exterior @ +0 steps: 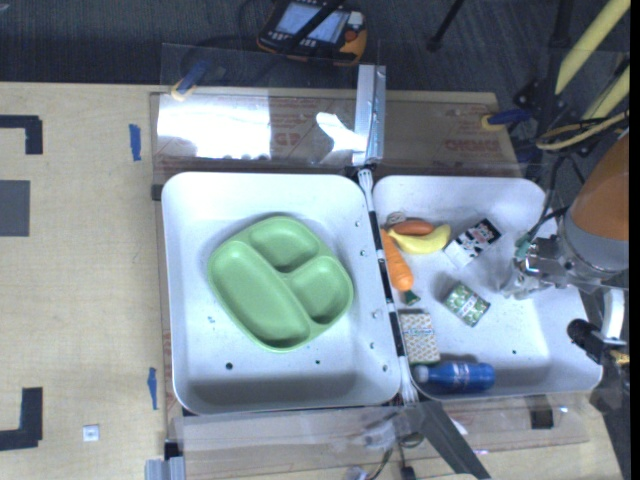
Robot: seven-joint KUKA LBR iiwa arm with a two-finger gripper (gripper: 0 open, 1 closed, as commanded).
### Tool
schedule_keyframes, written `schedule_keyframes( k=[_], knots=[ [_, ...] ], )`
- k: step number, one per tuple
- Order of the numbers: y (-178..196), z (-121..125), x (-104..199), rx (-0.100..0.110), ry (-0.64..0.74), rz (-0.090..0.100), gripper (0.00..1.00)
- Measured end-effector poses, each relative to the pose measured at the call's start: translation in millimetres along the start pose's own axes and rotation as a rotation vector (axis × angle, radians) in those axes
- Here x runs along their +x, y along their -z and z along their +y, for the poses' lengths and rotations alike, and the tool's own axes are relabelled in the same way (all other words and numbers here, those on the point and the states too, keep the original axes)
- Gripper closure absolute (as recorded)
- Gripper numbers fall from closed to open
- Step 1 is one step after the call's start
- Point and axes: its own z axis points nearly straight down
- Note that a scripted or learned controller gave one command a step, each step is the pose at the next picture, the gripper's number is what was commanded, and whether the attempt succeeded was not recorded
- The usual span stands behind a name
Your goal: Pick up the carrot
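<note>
Grey metal claw (522, 268) hangs over the right-hand part of the right bin (520, 196), at the end of the arm (600, 223) with its orange band. Finger spread — cannot tell; the tips blur into the white floor. Nothing is seen held between them.

Nearest to the claw, just to its left and a little toward the front: a small green packet (466, 303), lying flat and tilted. Up and left of the claw, a white box with black print (472, 240), close to the packet but apart from it.

Further left, a yellow banana (424, 238) with a small orange piece touching its upper edge. Below the banana, well to the claw's left, the carrot (398, 266) — orange, green at its lower end, lying lengthwise along the bin's left wall, near or against it. It is apart from the claw, with the packet and box in between.

Toward the front from the carrot, a patterned tan packet (419, 335); beyond that, at the front wall, a blue bottle (456, 373) on its side, white cap pointing left.

Farthest left of the claw, across the divider, the left bin (190, 218) holds a green sectioned plate (280, 281), set diagonally.

Behind both bins, a clear plastic sheet (255, 118) catching glare, and a handheld control pendant (310, 28) on the dark floor.
</note>
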Motion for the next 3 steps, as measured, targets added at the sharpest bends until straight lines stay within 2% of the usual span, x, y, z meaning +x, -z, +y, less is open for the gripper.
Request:
schedule_keyframes(
  k=[1,2,3],
  knots=[
    [33,101,63,0.008,-0.213,-0.003,1.0],
    [73,83,102,0.01,-0.056,-0.002,1.0],
    [-20,39,109,0.002,-0.075,0.0,1.0]
  ],
)
